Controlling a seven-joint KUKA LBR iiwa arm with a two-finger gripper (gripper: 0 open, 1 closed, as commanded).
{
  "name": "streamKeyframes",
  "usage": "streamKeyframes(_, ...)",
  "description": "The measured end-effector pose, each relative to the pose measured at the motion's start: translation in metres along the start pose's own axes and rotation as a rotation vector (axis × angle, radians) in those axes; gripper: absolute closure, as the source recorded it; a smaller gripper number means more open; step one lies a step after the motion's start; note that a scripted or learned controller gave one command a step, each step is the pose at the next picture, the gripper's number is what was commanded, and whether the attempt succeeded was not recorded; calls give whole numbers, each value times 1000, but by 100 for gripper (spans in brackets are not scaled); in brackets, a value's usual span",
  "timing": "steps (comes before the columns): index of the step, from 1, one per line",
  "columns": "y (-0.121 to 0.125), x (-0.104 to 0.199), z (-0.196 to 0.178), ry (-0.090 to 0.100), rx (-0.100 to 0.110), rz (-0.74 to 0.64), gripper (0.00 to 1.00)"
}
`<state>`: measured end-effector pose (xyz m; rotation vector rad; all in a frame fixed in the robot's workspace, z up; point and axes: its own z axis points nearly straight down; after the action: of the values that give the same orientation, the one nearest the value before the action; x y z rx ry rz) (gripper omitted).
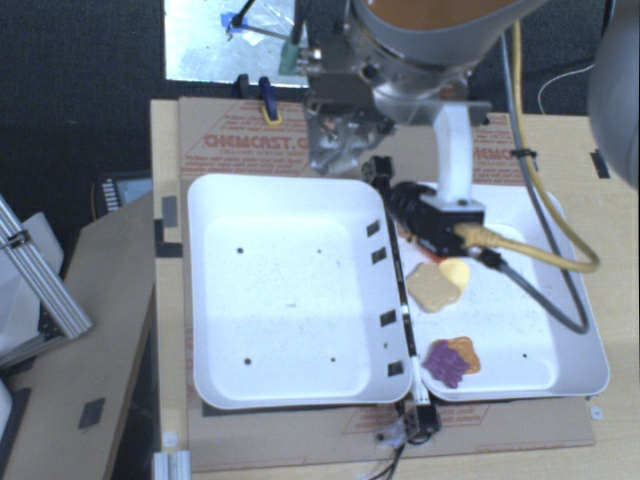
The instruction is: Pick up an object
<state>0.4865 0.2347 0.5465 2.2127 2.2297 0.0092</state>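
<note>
Overhead and at a slant, a pale wooden bench [115, 268] carries a cardboard sheet with red lettering [240, 140], and on it two shallow white bins sit side by side, touching along their middle edges.

At centre left, the left bin [290, 298] shows a white floor marked with a few small dark dots.

At upper centre, the grey arm [440, 13] comes down from the top of the frame. Its metallic claw [338, 148] hangs over the cardboard, just behind the back rim of the left bin and near the corner where the two bins meet. It is blurred and seen from above, so I cannot tell whether it is apart or together. Nothing visible is held in it.

At centre right, the right bin [565, 353] holds the things that could be picked. A flat tan piece [430, 290] lies close to the dividing edge, with a small yellow piece [457, 271] touching its upper right side. Lower down, near the front corner, a purple object [444, 365] rests against an orange piece [467, 352].

As a judgement, the task is at an early stage. No object is lifted, all lie on the bin floor, and the claw is well apart from them. It must travel over the right bin, descend, close on one piece, and raise it.
</note>
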Motion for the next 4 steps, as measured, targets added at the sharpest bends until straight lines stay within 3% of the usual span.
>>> streamKeyframes(1, 0, 0, 0, 0, 1, -1, 0)
streamKeyframes(2, 0, 0, -11, 2, -2, -4, 100)
streamKeyframes(3, 0, 0, -11, 1, -1, -5, 0)
streamKeyframes(4, 0, 0, -11, 1, -1, -5, 0)
